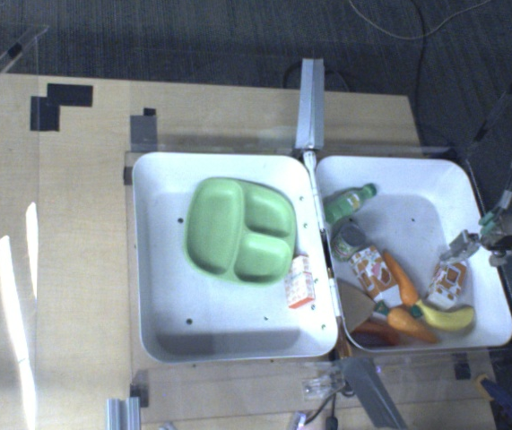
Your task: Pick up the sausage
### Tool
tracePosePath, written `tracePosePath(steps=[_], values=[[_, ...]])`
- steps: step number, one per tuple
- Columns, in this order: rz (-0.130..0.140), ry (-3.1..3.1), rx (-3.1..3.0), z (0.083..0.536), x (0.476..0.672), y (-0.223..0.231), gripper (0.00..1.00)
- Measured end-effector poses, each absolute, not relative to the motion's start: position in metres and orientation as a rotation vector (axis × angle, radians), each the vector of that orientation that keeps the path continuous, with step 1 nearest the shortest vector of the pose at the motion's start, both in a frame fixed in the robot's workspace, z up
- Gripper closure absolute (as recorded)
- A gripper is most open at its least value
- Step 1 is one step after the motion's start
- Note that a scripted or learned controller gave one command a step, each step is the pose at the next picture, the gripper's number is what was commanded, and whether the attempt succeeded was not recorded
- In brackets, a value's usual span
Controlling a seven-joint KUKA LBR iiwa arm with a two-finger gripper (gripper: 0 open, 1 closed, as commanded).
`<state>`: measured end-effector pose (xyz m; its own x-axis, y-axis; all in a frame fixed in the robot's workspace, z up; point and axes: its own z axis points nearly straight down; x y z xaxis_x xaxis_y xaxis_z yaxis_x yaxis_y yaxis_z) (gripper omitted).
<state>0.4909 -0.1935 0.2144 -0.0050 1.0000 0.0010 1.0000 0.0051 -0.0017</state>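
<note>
Camera view shows the gripper (472,240) at the right edge of the right bin (417,182); whether its jaws are released or clenched I cannot tell, and nothing is seen between them. Just below the gripper a small brown and white carton (448,279) stands against the bin's right wall, and a yellow banana (448,317) lies under it. The sausage (379,332), dark red, lies at the front edge of this bin, partly covered by an orange carrot (411,322) and close to a flat brown cardboard piece (356,301). A second carrot (402,280) and another brown carton (374,271) lie just above it, so the sausage is crowded from several sides. Farther back a green bottle (349,201) leans near the divider. The left bin (161,240) holds a green divided plate (240,230) and a small white and red packet (300,288).
</note>
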Motion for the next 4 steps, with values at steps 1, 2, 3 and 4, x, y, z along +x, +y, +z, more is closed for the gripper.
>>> tracePosePath(steps=[1, 2, 3, 4], values=[[0.001, -2.381, -2.047, 0.131, 0.571, -0.147, 0.0], [-0.007, -2.313, -2.132, 0.087, 0.574, -0.146, 0.0], [-0.012, -2.317, -2.131, 0.098, 0.576, -0.145, 1.0], [-0.012, -2.317, -2.131, 0.098, 0.576, -0.145, 0.0]])
